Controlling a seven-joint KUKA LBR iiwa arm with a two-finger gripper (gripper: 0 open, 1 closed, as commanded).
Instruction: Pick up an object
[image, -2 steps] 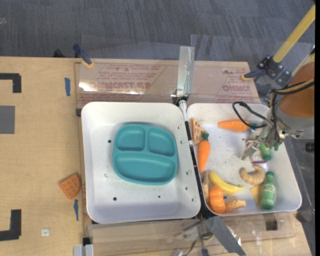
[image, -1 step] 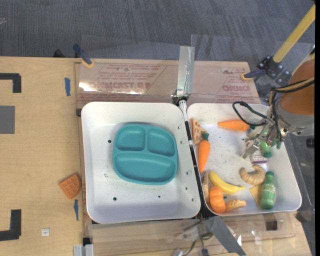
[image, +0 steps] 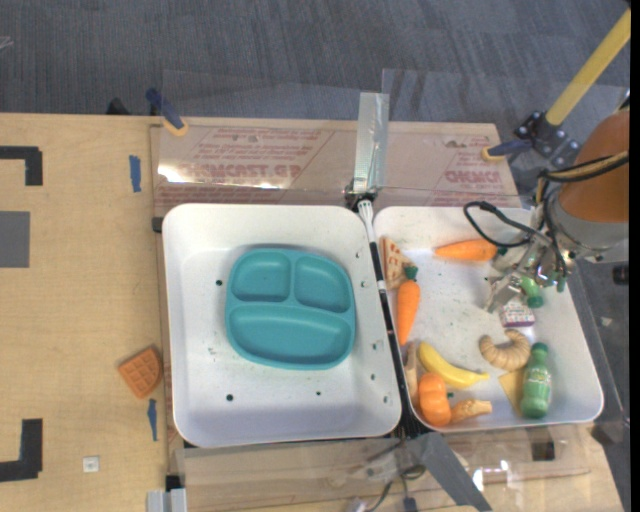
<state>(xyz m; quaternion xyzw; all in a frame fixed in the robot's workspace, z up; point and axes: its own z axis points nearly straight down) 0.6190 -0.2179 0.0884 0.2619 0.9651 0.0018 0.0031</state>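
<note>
My gripper (image: 516, 284) hangs low over the right bin (image: 455, 300), near its right wall, with cables trailing from the wrist. Just below it lies a small white and purple item (image: 518, 318), and a small green piece (image: 534, 296) sits at its right side. An orange carrot (image: 465, 251) lies to its left at the back. Further forward are a croissant (image: 505, 349), a banana (image: 450, 368) and a green bottle (image: 537, 381). A second carrot (image: 407, 308) lies along the bin's left wall. Nothing shows as held.
A teal divided plate (image: 291, 308) lies in the left bin (image: 190, 230). An orange round toy (image: 433, 397) and a small cone-shaped toy (image: 472, 407) sit at the right bin's front. A waffle piece (image: 141, 371) lies on the wooden bench at left.
</note>
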